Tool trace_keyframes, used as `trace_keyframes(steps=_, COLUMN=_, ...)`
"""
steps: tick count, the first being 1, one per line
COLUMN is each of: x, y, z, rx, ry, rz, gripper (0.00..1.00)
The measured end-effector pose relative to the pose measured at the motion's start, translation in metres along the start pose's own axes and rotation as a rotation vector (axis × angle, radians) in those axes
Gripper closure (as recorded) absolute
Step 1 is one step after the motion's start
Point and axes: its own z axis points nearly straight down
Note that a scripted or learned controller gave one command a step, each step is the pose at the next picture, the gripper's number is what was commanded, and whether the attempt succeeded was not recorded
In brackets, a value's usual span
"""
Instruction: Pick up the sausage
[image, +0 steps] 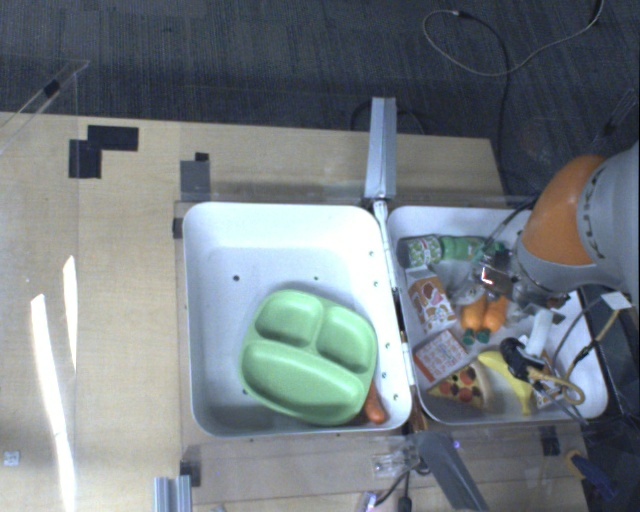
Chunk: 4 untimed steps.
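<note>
From above, you see the end effector low in the right bin among packets, its opening impossible to tell, while the sausage lies in the left bin at five o'clock of the green tray.

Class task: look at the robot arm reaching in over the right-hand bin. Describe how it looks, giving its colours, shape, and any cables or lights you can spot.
The arm is rounded and grey, with a broad orange band above the wrist. Dark cables run along its wrist section, where a small red light glows. Its pincer looks dark and compact; finer detail is too small to tell.
</note>
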Motion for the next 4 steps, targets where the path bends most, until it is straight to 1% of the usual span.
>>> trace_keyframes(steps=1, x=0.012, y=0.066, z=0.001, rx=0.013, ry=-0.006, rz=0.097, gripper=0.0)
trace_keyframes(steps=2, x=-0.012, y=0.066, z=0.002, rx=0.001, ry=-0.003, rz=0.068, gripper=0.0)
trace_keyframes(steps=3, x=-0.027, y=0.043, z=0.001, rx=0.001, ry=-0.001, rz=0.056, gripper=0.0)
trace_keyframes(steps=4, x=-0.025, y=0.046, z=-0.012, rx=-0.006, ry=0.002, rz=0.054, gripper=1.0)
